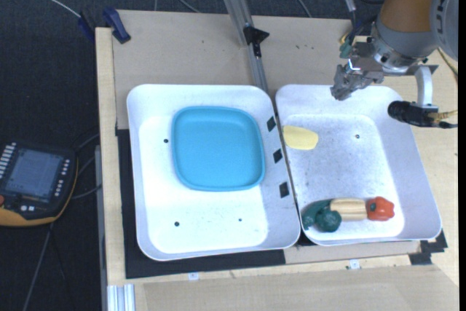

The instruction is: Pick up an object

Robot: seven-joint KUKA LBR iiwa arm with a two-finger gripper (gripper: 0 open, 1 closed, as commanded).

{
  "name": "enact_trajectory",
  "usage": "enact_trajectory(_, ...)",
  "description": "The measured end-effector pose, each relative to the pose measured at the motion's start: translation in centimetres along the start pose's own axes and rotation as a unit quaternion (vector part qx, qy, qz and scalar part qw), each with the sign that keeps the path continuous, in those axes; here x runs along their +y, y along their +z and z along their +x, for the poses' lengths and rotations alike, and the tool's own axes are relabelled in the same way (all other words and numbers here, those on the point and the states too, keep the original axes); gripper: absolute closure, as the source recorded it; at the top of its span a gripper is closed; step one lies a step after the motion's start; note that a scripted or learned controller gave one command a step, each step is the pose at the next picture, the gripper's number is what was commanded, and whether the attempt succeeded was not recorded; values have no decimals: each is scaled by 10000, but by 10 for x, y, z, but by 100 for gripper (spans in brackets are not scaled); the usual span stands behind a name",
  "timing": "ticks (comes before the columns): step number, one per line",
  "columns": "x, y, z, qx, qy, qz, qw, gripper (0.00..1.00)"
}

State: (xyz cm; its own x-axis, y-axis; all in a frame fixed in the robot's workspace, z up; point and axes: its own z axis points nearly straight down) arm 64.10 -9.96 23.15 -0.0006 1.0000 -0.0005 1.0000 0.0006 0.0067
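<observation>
Pale wooden bench point(182, 47) bearing two shallow white plastic bins, left point(145, 156) and right point(408, 156), touching side by side.

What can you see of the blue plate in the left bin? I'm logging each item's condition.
The blue plate is a rounded square of light blue, with a raised rim and a smooth, plastic-looking surface. It lies flat and right way up, with nothing on it, on the floor of the left bin, toward that bin's far side. It touches only the bin floor. No damage is visible.
</observation>
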Motion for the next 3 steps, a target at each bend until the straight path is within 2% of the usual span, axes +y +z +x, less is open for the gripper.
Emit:
enact_trajectory(1,1,-45,0,1,1,9,10000,100)
enact_trajectory(3,-7,-16,117,9,-22,38,10000,100)
